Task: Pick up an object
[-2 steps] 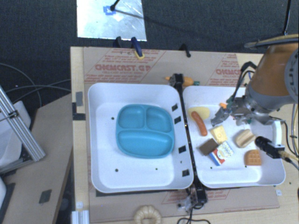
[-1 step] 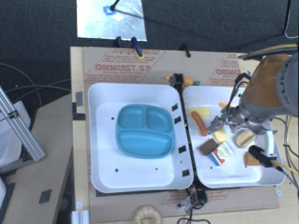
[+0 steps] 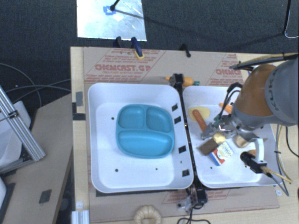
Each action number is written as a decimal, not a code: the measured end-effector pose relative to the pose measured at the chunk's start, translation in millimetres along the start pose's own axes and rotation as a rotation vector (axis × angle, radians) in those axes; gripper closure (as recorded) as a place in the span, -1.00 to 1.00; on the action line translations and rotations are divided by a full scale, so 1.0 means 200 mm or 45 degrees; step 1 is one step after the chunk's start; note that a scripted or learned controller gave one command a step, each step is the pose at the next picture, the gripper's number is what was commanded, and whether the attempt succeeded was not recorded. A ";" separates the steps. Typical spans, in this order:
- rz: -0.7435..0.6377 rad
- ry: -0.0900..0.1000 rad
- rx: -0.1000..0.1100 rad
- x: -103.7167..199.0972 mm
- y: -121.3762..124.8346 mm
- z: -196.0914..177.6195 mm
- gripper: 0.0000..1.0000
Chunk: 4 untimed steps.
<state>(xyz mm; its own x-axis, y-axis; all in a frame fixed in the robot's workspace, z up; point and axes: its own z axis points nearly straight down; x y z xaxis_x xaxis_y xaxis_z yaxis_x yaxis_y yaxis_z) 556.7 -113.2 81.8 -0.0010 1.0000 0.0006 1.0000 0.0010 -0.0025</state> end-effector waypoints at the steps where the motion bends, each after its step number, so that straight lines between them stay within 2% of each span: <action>1: 0.001 -0.001 -0.006 0.00 0.01 -0.06 1.00; 2: -0.003 -0.001 -0.007 0.00 0.03 -0.28 1.00; 3: -0.004 -0.001 -0.008 0.04 0.00 -0.56 1.00; 4: -0.004 -0.001 -0.007 0.04 0.01 -0.72 1.00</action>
